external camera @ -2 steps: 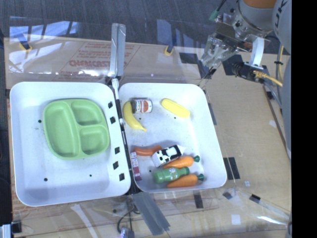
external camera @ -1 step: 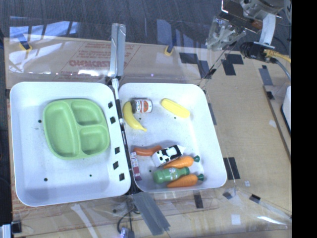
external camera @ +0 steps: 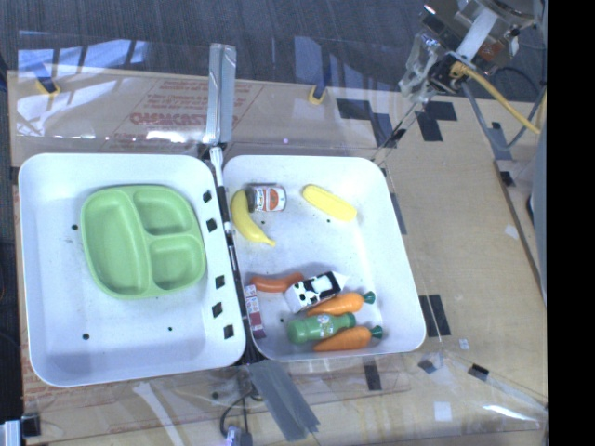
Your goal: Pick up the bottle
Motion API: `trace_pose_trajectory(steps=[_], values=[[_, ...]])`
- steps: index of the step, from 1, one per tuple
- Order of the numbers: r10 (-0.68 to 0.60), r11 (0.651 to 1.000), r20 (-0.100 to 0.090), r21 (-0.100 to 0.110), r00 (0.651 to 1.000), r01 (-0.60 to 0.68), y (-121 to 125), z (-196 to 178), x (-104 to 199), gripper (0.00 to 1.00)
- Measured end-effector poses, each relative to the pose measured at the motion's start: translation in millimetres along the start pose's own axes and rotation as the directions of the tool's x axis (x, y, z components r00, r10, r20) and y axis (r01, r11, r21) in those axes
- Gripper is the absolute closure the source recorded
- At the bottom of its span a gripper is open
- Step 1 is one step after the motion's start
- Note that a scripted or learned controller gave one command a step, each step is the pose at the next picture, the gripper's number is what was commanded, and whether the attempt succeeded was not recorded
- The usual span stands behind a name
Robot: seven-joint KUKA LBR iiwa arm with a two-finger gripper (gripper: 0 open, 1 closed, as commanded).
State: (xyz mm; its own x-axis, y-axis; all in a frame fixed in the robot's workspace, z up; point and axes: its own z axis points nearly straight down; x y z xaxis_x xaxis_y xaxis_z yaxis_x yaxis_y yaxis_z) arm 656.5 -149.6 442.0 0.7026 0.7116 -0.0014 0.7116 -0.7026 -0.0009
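I'm at the approach step: the gripper (external camera: 429, 63) hangs at one o'clock beyond the right bin (external camera: 402, 249), and I cannot tell its state. The green bottle (external camera: 319, 328) lies on its side at five o'clock in that bin, wedged between two carrots (external camera: 346, 339), so next I need a long reach down and a narrow, well-aligned grasp.

Arm (external camera: 493, 7) cut off at top edge; gripper (external camera: 420, 63) too small, blurry.

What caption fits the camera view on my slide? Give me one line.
Gripper poised beyond the right bin, where the green bottle lies between two carrots; green tray in the left bin.
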Motion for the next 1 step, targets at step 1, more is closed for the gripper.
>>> trace_pose_trajectory(steps=[1], values=[[0.089,0.996,0.004,0.007,0.996,-0.089,-32.7,100.2,23.3,1.00]])
